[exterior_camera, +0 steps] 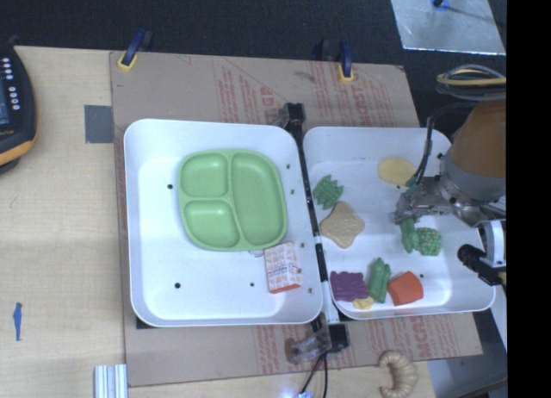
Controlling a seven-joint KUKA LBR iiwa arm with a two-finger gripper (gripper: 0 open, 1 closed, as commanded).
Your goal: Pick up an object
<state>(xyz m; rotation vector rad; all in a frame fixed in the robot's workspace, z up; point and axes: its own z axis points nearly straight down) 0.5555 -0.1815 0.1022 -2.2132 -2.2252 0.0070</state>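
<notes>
- The gripper (415, 208) hangs low over the right bin (362, 148), near its right wall; how far the fingers are parted I cannot tell.
- A green broccoli-like toy (421, 239) lies just below them; contact is unclear.
- A yellow disc (396, 170) sits close above-left, and a tan piece (343, 226) further left, with bare floor between.
- Along the near wall: orange block (405, 287), green pod (379, 279), purple piece (348, 284).
- The left bin (146, 215) holds a green divided plate (232, 199).

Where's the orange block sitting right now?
The orange block lies in the right bin, near its front edge, just right of the green pickle-like piece and below the broccoli.
</notes>
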